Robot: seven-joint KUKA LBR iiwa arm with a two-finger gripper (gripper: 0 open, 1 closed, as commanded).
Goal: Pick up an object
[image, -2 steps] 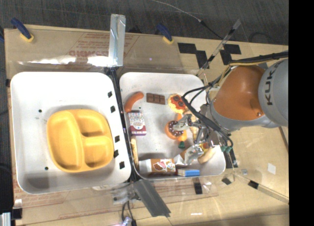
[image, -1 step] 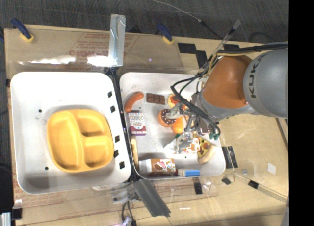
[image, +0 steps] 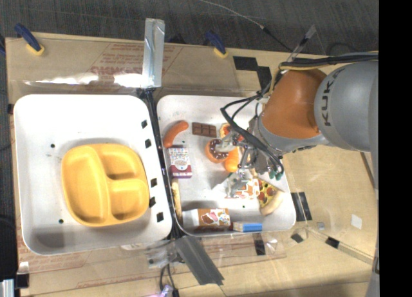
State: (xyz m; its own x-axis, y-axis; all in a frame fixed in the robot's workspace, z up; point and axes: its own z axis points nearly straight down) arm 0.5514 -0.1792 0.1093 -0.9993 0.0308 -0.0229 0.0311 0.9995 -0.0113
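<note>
White plastic lies under me: my gripper (image: 243, 174) is low in the right bin (image: 193, 105), over a crumpled wrapper (image: 239, 188). Cables hide the tips, so how they stand I cannot tell. Just behind sits the donut (image: 214, 149); the pizza slice (image: 269, 198) lies just to one side, and the sausage (image: 174, 133), chocolate bar (image: 205, 129) and small carton (image: 180, 162) lie further off toward the yellow tray (image: 106, 183). I judge this the descent onto a pick. Next I must close on the wrapper and lift straight, clear of its neighbours.
</note>
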